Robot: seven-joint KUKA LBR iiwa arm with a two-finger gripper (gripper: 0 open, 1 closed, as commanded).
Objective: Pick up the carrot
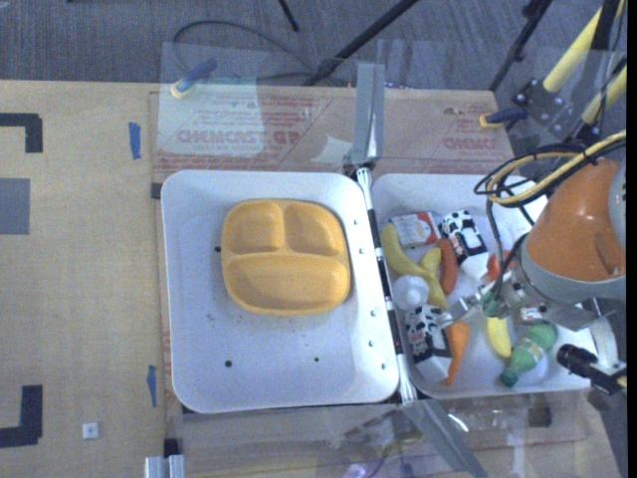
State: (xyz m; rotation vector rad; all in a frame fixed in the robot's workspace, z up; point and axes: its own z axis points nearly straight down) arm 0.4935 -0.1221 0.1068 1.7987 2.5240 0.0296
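While the carrot lies unlifted in the right bin, the pick is judged not yet accomplished.
Gripper hovers just above and beside it; finger state cannot be determined. Grasp and lift remain outstanding. Yellow divided plate occupies the left bin.

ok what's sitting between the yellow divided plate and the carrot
In the camera view, between the yellow plate and the carrot run the bins' adjoining walls, then a black-and-white cow toy just left of the carrot.
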